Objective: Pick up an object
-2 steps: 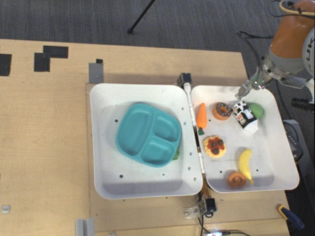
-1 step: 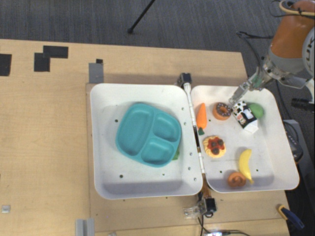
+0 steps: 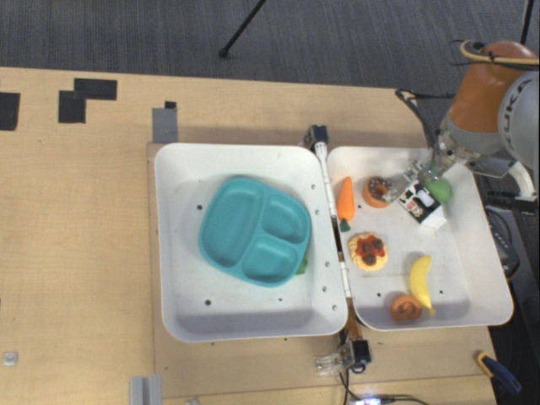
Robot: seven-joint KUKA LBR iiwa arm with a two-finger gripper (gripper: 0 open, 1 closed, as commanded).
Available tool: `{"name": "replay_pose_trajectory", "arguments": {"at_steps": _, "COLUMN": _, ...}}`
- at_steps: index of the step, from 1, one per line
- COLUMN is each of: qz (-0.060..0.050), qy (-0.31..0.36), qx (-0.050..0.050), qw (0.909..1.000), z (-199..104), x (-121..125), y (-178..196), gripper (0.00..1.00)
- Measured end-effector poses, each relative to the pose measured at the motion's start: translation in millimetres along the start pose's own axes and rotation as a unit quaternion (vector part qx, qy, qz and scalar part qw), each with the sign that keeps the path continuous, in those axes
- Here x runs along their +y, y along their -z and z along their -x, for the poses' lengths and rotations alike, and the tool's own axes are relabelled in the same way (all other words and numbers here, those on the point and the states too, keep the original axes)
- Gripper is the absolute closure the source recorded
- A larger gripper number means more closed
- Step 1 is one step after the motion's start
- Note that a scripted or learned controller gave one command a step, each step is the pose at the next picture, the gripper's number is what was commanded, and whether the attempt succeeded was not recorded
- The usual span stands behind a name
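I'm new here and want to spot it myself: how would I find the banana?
Look at the right bin of the two white ones. Go to its near corner, right of the round pizza-like toy. The banana lies there beside a brownish round toy; it is the only yellow, curved thing.

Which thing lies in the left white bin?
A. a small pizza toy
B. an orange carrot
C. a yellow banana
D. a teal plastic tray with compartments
D: the teal plastic compartment tray rests in the left white bin, while the other listed toys lie in the right white bin.
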State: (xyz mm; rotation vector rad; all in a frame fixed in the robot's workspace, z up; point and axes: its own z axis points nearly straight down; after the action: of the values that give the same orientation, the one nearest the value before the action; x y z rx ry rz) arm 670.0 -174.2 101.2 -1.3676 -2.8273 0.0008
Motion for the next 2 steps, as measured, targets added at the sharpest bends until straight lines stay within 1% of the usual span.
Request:
{"name": "replay_pose_trajectory", "arguments": {"at_steps": 1, "qz": 0.008, "qy": 0.07, "qx": -0.012, "qw": 0.9974, "z": -39.9, "x": 12.4, "y": -4.8, "gripper": 0.0}}
{"name": "replay_pose_trajectory", "arguments": {"at_steps": 2, "qz": 0.008, "qy": 0.07, "qx": -0.012, "qw": 0.9974, "z": -39.9, "x": 12.4, "y": -4.9, "gripper": 0.0}}
